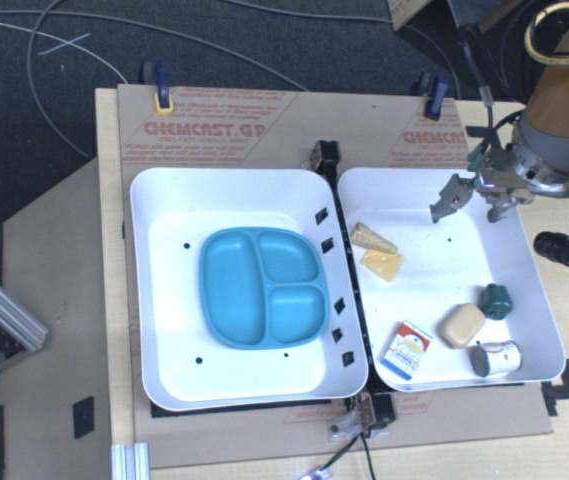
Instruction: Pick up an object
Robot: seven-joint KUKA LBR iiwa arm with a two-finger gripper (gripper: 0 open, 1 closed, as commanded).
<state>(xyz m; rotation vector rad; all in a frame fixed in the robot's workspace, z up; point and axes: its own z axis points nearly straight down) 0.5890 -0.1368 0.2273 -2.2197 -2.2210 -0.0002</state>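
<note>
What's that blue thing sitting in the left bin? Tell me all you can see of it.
The blue plate is a light blue divided tray with rounded corners that looks like plastic. Raised ridges split it into three compartments: one long, two smaller. It lies flat and slightly turned, near the middle of the left bin, with nothing in it or touching it.

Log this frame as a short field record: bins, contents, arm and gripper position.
left bin: shallow white bin holding a blue three-compartment plastic plate
right bin: two pale yellow wedge-shaped blocks, a small red-and-white carton, a tan rounded lump, a dark green small object, a white cylinder with a dark end
arm: reaches in from the right, over the right bin's upper part
gripper: above bare bin floor, nothing seen between its fingers
</note>
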